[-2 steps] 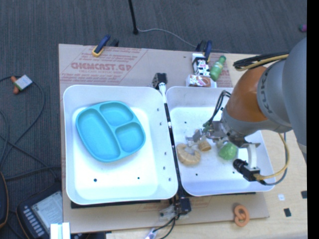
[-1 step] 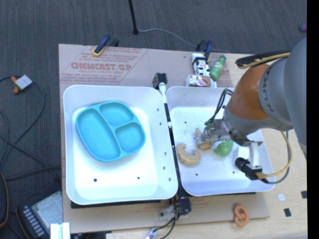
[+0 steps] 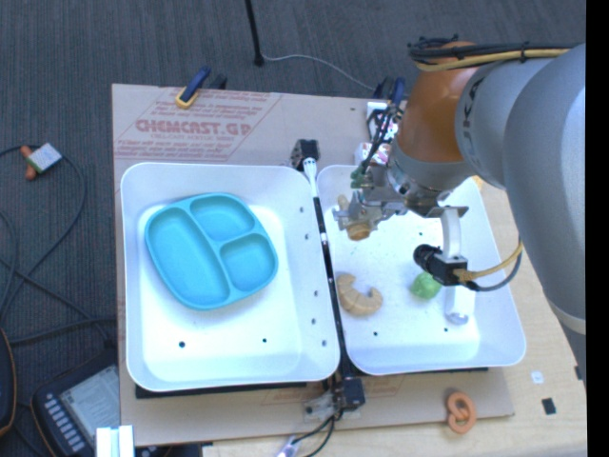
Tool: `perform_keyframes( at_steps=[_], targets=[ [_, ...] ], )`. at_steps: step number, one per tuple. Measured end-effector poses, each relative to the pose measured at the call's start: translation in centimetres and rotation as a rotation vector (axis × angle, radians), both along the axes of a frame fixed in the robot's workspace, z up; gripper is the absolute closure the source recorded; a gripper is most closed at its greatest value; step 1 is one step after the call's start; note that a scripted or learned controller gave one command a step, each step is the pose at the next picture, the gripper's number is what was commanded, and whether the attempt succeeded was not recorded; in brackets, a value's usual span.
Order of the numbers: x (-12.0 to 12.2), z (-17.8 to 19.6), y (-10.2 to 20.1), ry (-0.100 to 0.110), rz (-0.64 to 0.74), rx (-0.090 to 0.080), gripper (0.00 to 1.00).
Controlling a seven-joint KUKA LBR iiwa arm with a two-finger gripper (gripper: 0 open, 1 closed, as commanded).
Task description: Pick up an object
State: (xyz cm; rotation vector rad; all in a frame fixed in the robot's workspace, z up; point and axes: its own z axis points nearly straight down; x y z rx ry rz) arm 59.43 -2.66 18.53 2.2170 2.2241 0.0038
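Note:
My gripper hangs over the upper left of the right bin, close to the divider between the two bins. A small tan-brown piece sits between its fingertips, and the gripper is shut on it. Below it, a tan croissant-shaped item lies on the bin floor. A small green object rests to the right of that item.
In the left bin lies a blue divided plate. An orange ring rests on the bench in front of the right bin. A blue and yellow tool sits at the board's far edge.

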Motion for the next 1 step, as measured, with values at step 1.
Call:
perform_keyframes(
  at_steps=[1],
  targets=[
    [-0.1,0.82,-0.14,0.004,-0.002,-0.002,1.0]
  ],
)
